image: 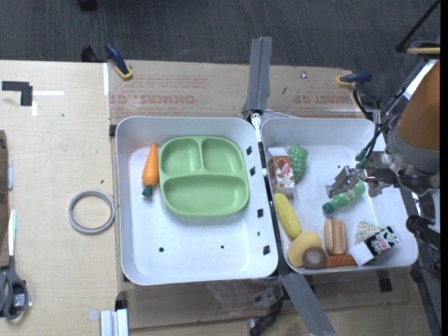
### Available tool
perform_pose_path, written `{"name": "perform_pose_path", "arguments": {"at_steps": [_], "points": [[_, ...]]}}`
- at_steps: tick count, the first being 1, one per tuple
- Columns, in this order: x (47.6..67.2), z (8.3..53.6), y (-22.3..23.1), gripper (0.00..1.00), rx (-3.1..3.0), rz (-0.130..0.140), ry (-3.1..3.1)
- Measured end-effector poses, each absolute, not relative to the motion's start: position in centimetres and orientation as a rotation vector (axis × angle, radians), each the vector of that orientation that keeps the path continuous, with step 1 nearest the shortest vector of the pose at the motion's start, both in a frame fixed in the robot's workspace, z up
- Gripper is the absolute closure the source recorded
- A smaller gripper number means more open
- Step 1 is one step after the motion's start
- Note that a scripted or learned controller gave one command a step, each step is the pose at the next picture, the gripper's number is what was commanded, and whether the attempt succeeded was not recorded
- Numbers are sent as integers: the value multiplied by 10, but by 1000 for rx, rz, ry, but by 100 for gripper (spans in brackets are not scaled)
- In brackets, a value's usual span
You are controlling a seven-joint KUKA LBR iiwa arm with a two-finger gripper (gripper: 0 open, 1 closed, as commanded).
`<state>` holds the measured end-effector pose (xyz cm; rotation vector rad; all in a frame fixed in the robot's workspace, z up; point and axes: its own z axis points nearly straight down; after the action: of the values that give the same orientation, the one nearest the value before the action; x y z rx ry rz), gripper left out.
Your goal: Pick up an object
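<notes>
— Where's the bottle?
— Right bin, touching the gripper, just below it; long axis runs down-left from the tips.
— Fingers?
— Can't tell.

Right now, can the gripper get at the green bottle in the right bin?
Probably yes. The gripper hangs right over the green bottle, which lies on the bare floor of the right bin, apart from the hot dog and corn. Nothing covers it.
</notes>
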<state>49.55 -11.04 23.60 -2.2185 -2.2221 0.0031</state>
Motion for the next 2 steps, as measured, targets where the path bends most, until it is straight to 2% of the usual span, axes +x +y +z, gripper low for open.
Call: {"name": "perform_pose_path", "arguments": {"at_steps": [1,2], "points": [[477,111,-155,0,-2057,1,-2372],[477,91,-137,0,-1986,2,-2431]]}}
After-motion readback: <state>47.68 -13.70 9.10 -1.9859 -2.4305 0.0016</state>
